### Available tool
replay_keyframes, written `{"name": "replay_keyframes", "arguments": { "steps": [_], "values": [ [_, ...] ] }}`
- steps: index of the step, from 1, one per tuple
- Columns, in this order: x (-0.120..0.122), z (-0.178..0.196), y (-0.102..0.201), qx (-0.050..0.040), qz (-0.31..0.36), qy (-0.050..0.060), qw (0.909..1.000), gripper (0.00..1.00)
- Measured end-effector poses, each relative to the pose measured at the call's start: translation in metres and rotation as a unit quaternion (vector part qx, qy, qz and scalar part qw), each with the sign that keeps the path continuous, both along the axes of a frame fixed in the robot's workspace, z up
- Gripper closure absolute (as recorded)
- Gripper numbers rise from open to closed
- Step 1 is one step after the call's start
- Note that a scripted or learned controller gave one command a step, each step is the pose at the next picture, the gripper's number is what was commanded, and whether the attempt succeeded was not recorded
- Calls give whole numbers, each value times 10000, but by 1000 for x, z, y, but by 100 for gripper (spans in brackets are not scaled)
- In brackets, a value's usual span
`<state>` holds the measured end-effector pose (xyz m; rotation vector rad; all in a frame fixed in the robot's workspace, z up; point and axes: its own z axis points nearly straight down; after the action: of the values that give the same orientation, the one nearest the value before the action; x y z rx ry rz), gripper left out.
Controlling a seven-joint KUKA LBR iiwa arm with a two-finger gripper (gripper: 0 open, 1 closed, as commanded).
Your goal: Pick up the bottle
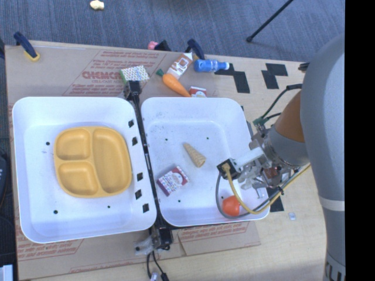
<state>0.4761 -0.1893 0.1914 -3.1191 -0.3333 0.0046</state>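
Note:
A small blue bottle (pixel 210 65) lies on its side on the cardboard behind the right bin (pixel 234 107). Close to it, a white bottle with an orange label (pixel 179 65) also lies outside the bin. My gripper (pixel 251 177) hangs over the right bin's right edge, near the front corner and far from both bottles. A yellow cable loops below it. A red-orange round fruit (pixel 231 205) sits in the bin's front right corner, just under the gripper and not held by it.
In the right bin lie a tan cone (pixel 195 154) and a small red-and-white box (pixel 172 181). The left bin (pixel 23 157) holds a yellow divided plate (pixel 92 160). An orange carrot (pixel 174 85) and a patterned card (pixel 135 74) rest behind the bins.

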Motion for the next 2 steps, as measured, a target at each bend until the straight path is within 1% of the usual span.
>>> {"name": "replay_keyframes", "arguments": {
  "steps": [1, 2],
  "values": [
    [0, 6, 48, 11, 189, 8, 9998, 100],
    [1, 156, 44, -10, 3, -6, 10000, 100]
  ]
}}
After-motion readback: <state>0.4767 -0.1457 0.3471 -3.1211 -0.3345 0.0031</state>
